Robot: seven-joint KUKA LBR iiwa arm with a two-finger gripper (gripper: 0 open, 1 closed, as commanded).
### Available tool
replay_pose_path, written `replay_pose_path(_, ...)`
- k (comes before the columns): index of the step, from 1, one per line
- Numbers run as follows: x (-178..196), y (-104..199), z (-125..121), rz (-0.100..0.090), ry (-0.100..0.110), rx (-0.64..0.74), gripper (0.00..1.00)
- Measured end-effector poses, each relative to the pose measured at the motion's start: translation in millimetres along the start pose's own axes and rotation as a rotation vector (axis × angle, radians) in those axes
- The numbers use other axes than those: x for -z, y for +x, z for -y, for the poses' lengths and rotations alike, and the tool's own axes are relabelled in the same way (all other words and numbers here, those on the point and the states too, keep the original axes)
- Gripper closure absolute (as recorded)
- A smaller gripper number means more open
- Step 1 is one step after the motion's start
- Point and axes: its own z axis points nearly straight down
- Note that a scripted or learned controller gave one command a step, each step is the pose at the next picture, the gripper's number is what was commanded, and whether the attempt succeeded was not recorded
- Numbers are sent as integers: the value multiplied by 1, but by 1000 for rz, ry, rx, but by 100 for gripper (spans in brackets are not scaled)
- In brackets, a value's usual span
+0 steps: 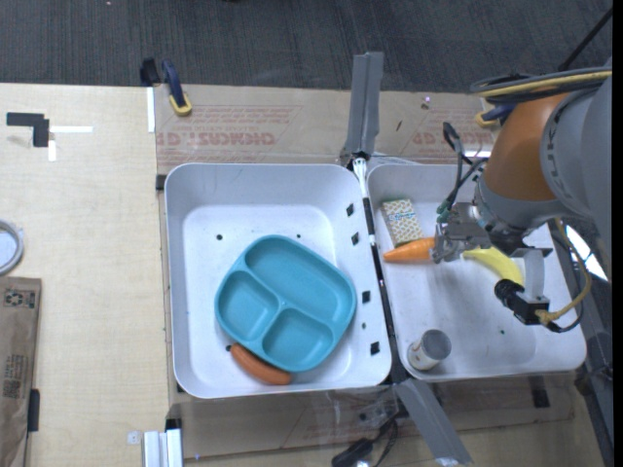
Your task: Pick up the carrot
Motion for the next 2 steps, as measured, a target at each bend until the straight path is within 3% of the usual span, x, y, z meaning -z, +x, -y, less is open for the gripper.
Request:
replay_pose_path(1,0,0,0,0,0,0,0)
replay_pose_path(2,91,-49,12,-4,-7,51,0)
